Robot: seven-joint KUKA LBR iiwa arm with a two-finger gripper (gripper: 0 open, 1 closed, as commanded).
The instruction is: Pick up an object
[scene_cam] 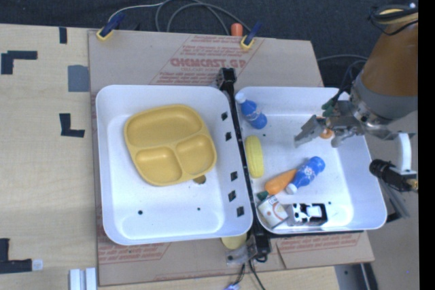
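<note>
Nearest the lens, at the bottom edge of the right bin (370,210), lies a black-and-white toy (309,213), touching a small white container with a label (272,209) on its left. Just above them, a blue bottle with a white cap (307,172) lies tilted, its cap end touching an orange carrot-shaped piece (280,182) that points toward the lower left. A yellow corn-like piece (255,155) lies along the bin's left wall, and a second small blue bottle (253,113) sits near the upper left corner of this bin.

My claw (325,132) hangs over the upper right part of the right bin, above and to the right of the tilted blue bottle, apart from it. My fingers are spread, one reaching left, the other lower right, with nothing between them; a small orange spot shows at their root.

In the left bin (112,214) a yellow divided plate (170,144) fills the upper middle. Both bins rest on a brown cardboard sheet (190,58), clipped at its top edge with yellow clamps (105,32).
</note>
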